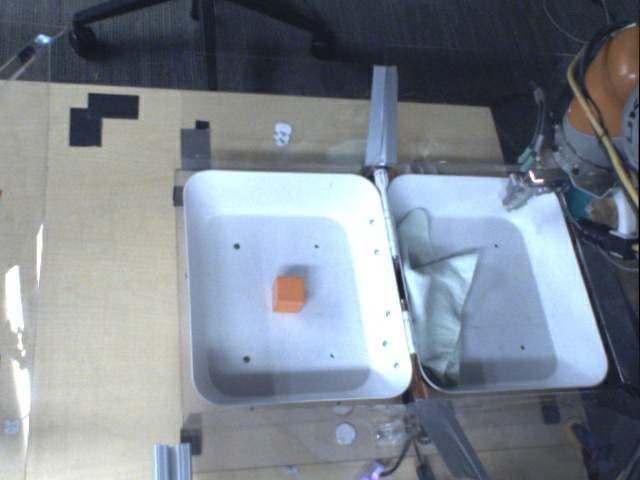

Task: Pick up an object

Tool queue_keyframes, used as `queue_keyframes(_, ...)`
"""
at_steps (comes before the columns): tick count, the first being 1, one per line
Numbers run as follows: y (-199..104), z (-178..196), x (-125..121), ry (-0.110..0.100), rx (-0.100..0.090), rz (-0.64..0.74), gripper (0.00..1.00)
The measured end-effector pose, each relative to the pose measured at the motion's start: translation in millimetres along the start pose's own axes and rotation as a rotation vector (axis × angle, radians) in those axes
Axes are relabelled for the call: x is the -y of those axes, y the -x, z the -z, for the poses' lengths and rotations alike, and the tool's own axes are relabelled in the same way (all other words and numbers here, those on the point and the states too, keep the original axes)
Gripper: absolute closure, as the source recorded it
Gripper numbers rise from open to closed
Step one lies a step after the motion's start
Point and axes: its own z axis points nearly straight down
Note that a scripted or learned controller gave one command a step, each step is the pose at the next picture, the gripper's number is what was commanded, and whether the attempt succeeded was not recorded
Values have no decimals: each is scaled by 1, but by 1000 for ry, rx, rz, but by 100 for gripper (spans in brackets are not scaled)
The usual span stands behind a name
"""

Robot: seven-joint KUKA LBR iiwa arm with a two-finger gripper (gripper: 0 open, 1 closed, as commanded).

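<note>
We log one orange cube [289, 294] lying near the middle of the left bin [200, 268]. In the right bin [590, 353] a crumpled white cloth [440, 288] lies against the wall nearest the cube. The gripper [520, 190] hovers at that bin's far corner, well apart from the cube; whether its jaws are spread, we cannot tell. We judge the cube light and rigid: take two opposite flat faces.

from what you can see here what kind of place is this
Probably a robotics lab or test cell. A wooden bench bears two white bins, one with an orange cube, one with a crumpled cloth. A robot arm reaches in, and an office chair base stands on carpet.
</note>
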Motion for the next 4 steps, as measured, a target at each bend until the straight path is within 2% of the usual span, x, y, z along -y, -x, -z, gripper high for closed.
queue_keyframes(1, 0, 23, -1, 1, 1, 68, 100)
queue_keyframes(2, -8, 22, -1, 0, -2, -66, 100)
queue_keyframes(3, 1, 17, 1, -1, -1, -281, 100)
queue_keyframes(4, -5, -3, 0, -2, -1, -198, 100)
